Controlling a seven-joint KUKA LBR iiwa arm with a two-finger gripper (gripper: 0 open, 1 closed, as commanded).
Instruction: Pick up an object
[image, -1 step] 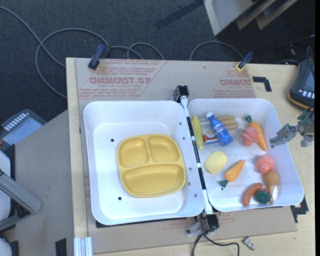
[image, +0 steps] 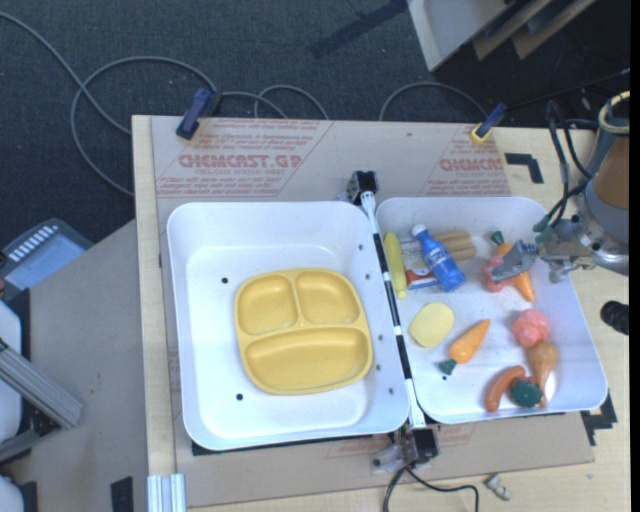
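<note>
Nearest the camera, at the right-hand white bin's (image: 590, 385) front edge, a reddish-orange sausage-shaped toy (image: 500, 386) lies touching a dark green round toy (image: 527, 393), with a brownish-orange pear-shaped toy (image: 543, 360) just behind them. At the bin's far right, the end effector (image: 520, 260) sits low over a small orange carrot-shaped toy (image: 522, 284) and a red piece (image: 496, 274) beside it; its grey metal fingers appear to lie against these toys, but how far apart they are, and whether anything is gripped, cannot be told. The grey arm (image: 605, 190) reaches in from the right edge, wrist roughly level above the bin wall. Outward from there lie a pink round toy (image: 531, 326), a larger orange carrot with a green tip (image: 466, 343), a pale yellow flat disc (image: 431, 325), a blue and white toy bottle (image: 437, 258), a tan cylinder (image: 455, 243) and a yellow corn-like stick (image: 395, 263) along the dividing wall. The left-hand white bin (image: 190, 300) holds a yellow three-compartment plastic tray (image: 300, 330), all on the cardboard-covered tabletop (image: 250, 155).
</note>
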